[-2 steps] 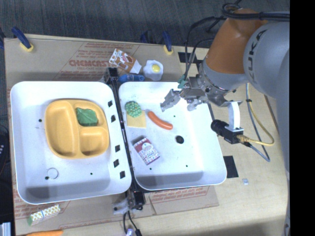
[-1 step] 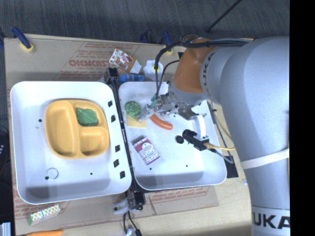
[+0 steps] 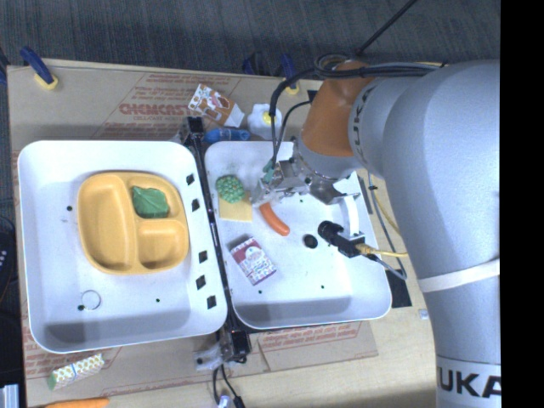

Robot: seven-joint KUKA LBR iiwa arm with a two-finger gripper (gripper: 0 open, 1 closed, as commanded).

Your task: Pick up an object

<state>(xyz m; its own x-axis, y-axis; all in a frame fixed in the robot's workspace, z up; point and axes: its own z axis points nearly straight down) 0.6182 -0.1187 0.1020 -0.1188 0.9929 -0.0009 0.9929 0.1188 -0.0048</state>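
I can't tell the gripper's state from here. It hangs over the right bin's far left, amid the carrot, green ball and yellow block. My worry: closing among these crowded items could nudge them aside and grab nothing.

Legible markings: arm housing and cardboard sheet.

The grey arm is showing large black capitals "UKA" on its lower housing at the frame's bottom right, the word being cut off at the left by the housing's curve. The cardboard sheet lying under the bins is carrying faded red block lettering above the left bin; it is appearing to begin "CHICKAS", but the remainder is too pale to read. Print on the small red packet and the patterned packet is too small to read.
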